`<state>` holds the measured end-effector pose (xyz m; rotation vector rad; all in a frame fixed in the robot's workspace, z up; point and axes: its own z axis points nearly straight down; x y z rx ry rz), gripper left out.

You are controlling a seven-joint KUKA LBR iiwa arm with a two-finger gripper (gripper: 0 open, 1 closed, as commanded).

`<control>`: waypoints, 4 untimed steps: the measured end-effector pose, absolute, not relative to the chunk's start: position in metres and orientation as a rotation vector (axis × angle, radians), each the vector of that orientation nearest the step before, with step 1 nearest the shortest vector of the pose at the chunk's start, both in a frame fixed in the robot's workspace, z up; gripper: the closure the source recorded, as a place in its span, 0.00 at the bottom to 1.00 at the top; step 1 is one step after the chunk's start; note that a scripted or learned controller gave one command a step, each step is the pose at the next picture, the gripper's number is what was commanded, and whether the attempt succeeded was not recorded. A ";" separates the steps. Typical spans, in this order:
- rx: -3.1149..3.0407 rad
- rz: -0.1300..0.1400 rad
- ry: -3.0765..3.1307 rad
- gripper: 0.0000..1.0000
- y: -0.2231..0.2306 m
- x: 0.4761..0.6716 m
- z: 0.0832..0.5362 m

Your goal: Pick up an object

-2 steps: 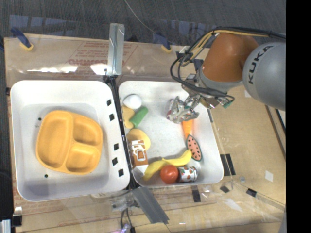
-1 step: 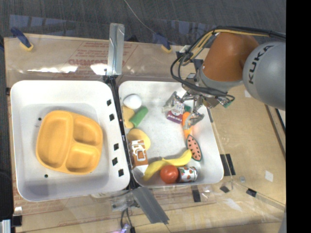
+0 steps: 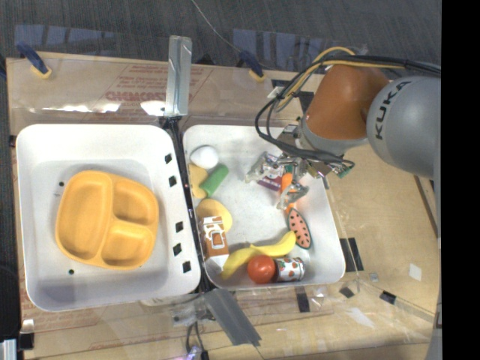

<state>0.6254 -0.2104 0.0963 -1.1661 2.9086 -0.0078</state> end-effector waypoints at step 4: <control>-1.182 -0.011 2.898 1.00 -0.208 0.619 0.109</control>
